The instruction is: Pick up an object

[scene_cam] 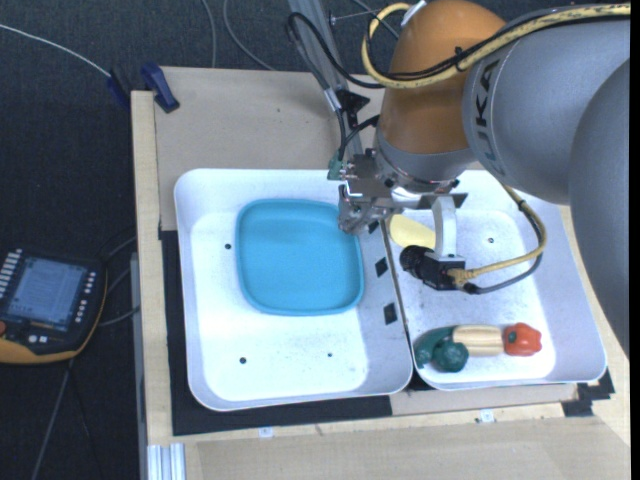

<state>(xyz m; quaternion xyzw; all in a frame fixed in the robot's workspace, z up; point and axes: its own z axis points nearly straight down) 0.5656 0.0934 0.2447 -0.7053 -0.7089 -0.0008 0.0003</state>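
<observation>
Our gripper (352, 211) hangs low over the divide between the two bins, at the upper right corner of the blue plate (298, 256); we cannot tell its state from this slant, and we see nothing held in it. Just to its right, partly hidden under the wrist, lies a pale yellow object (410, 232) in the right bin (575, 343). Near that bin's front wall sit a green object (443, 353), a tan piece (478, 340) and a red one (521, 339), close together and well apart from the tool. The blue plate rests flat in the left bin (200, 268). We judge this the approach step, with no object yet lifted. The next move calls for settling on one target, most likely the plate's rim or the yellow object, and centring over it before descending
</observation>
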